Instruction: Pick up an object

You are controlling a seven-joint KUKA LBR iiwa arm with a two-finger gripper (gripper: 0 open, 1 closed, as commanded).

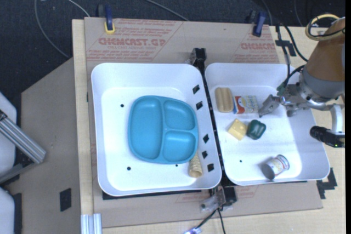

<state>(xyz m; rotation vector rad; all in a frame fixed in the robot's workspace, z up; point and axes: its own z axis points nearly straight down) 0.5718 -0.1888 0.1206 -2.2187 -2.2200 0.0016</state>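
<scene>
In the right bin [307, 164] lie a dark green object [256, 129], a yellow block [237, 129] touching its left side, a tan block [223, 100], a small packet [246, 103] and a can [276, 166] on its side. The gripper [276, 103] hovers just right of the packet, fingers apart, gripping nothing. The left bin [109, 167] holds a blue divided plate [163, 129].

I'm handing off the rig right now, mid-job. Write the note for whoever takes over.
Gripper: over the right bin, fingers open, holding nothing.
Right bin: tan block, small carton, yellow piece, green object, small can.
Left bin: blue divided plate, with a tan cone at its lower right edge.
Done: nothing picked yet.
Left: close on one item and lift; the carton and green object look nearest.
</scene>
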